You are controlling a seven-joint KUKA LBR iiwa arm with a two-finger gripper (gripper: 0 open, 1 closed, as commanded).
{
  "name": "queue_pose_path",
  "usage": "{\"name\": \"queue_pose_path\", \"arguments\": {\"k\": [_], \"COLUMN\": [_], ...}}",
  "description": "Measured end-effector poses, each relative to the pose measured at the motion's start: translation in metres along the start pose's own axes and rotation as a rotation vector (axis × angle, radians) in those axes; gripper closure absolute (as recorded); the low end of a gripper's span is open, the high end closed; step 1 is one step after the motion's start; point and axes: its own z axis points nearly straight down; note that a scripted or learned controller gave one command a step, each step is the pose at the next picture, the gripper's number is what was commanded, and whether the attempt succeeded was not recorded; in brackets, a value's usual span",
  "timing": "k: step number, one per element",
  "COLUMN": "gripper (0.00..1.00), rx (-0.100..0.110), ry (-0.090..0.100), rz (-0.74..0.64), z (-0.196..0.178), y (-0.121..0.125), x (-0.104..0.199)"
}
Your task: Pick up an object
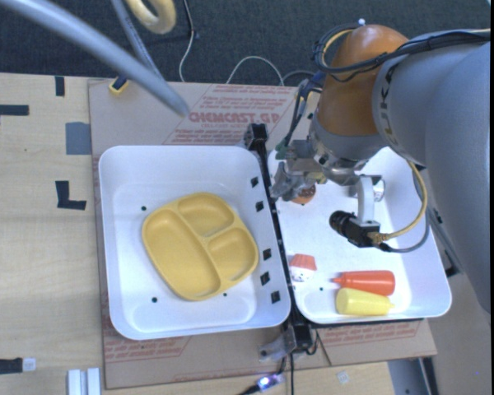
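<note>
1. The grey arm (432, 113) with its orange band (358, 76) reached in from the right and hung over the upper part of the right bin (432, 299).
2. The desk (33, 220) carried two shallow white bins side by side on a cardboard sheet (230, 109).
3. The left bin (119, 179) held a yellow divided plate (199, 243), lying flat near its middle.
4. The tool (295, 183) sat low at the upper left of the right bin, just beside the wall shared by the bins. Whether it was open or closed could not be told; a small orange-brown bit showed at its tip, unidentified.
5. An orange object (366, 281) lay at the near side of the right bin, touching a yellow object (362, 303) just below it.
6. A small red-and-white item (302, 264) lay to their left, near the shared wall.
</note>
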Motion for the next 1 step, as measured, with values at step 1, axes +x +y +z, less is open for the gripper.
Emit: {"name": "queue_pose_path", "arguments": {"k": [1], "gripper": [1.00], "rx": [-0.002], "ry": [0.001], "rz": [0.000], "z": [-0.0076], "y": [0.0095], "x": [0.0463]}}
